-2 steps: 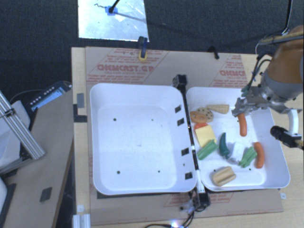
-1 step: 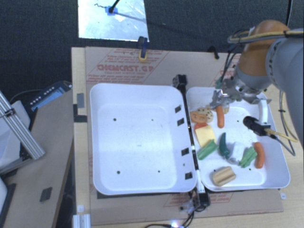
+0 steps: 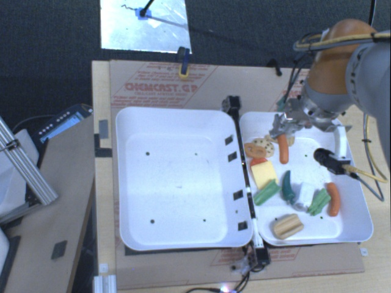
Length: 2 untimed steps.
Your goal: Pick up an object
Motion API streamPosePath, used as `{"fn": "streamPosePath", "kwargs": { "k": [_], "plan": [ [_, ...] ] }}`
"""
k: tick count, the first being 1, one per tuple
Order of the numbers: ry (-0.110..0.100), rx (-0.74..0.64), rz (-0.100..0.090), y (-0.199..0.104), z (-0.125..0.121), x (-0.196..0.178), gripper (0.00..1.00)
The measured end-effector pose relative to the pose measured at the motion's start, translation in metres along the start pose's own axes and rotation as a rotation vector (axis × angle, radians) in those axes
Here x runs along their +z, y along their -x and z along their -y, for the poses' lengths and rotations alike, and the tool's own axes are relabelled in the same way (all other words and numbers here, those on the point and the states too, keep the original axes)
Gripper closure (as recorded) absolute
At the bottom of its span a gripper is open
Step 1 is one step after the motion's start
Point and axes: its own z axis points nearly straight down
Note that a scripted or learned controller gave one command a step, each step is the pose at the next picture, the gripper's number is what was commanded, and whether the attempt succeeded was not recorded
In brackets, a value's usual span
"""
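My gripper [image 3: 281,128] hangs low over the far left part of the right bin [image 3: 354,224]. Its tip is just above the top end of an orange carrot-like stick [image 3: 283,150], which lies lengthwise in the bin. I cannot make out whether they touch. Left of the stick lie a speckled round cookie [image 3: 259,146] and a small red piece [image 3: 258,161]. Nearer the front are a yellow cheese block [image 3: 264,174], a green pod [image 3: 266,193], a teal piece [image 3: 286,187], a white piece [image 3: 302,195], another green piece [image 3: 319,201], an orange sausage [image 3: 333,199] and a tan bread roll [image 3: 288,226].
The left bin [image 3: 128,163] sits beside the right one, with a black hinged divider [image 3: 243,176] between them. A black and white fitting [image 3: 330,157] with a cable lies over the right bin's far right. A yellow and blue clamp [image 3: 182,63] stands behind the bins.
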Motion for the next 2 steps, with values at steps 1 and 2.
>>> {"fn": "streamPosePath", "kwargs": {
  "k": [1,2],
  "plan": [
    [-0.003,-0.004,-0.001,-0.100,0.011,0.002,1.00],
    [0.001,0.005,0.001,-0.063,-0.016,-0.030,1.00]
  ]
}}
